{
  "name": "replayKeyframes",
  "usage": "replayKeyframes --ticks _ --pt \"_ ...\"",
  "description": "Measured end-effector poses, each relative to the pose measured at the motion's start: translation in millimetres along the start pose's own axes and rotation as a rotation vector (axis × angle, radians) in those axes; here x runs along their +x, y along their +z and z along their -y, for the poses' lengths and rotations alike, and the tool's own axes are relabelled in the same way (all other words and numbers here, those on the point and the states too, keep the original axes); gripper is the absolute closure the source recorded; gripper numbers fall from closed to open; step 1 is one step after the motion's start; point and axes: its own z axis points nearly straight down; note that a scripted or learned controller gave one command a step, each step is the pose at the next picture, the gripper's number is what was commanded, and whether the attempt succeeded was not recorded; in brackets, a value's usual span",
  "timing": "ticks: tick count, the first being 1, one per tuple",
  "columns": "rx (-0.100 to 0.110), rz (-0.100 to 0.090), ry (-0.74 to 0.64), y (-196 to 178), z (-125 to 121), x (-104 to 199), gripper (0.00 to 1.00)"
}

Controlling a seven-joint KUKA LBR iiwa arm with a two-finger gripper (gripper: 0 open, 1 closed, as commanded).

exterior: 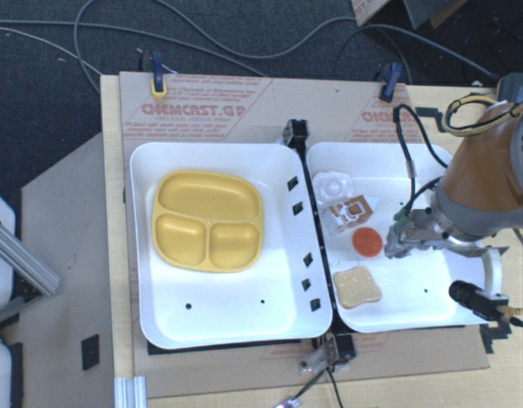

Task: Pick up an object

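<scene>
The right bin point(414, 308) holds three objects near its left side. A clear plastic cup point(333, 184) lies furthest back, a clear packet with a brown label point(347, 212) sits just in front of it, and a slice of toast point(356, 286) lies nearest the front. A round red-orange piece point(367, 242) rests between the packet and the toast. My gripper point(398, 243) hangs low in the right bin, just right of the red-orange piece, under the grey wrist. Nothing is visibly held.
The left bin point(159, 313) carries a yellow divided plate point(208, 219). A black clip strip point(308, 228) runs between the bins. Cables loop above the right bin's back edge. Bare bin floor lies right of the toast.
</scene>
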Motion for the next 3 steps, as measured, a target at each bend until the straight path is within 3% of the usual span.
replayKeyframes --ticks 2,3 --pt "-0.005 0.001 -0.002 -121 -1 -1 1.0" --pt "0.003 -0.002 -0.005 -111 -15 48 1.0"
